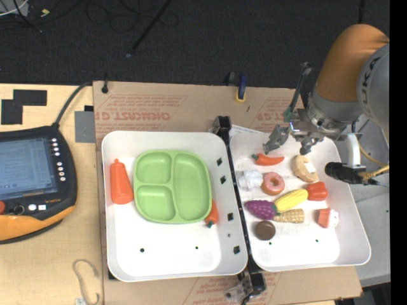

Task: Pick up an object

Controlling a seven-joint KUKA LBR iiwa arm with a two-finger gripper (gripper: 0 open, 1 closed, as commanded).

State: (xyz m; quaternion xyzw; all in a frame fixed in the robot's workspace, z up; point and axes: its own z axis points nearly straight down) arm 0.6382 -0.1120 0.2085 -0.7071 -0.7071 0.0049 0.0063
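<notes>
Across the bench, we are seeing the pincer point(292, 143) hanging spread wide and holding nothing over the right bin's point(346, 246) far edge, just above an orange carrot point(269, 159).

Bench point(38, 259) with two bins point(121, 234)

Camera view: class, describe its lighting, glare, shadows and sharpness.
Camera view: even overhead light; the white bins look bright, nearly washed out; the backdrop beyond the bench is dark; shadows under the toys, such as the doughnut, are faint; the pincer looks soft and the cardboard print is barely legible.
</notes>
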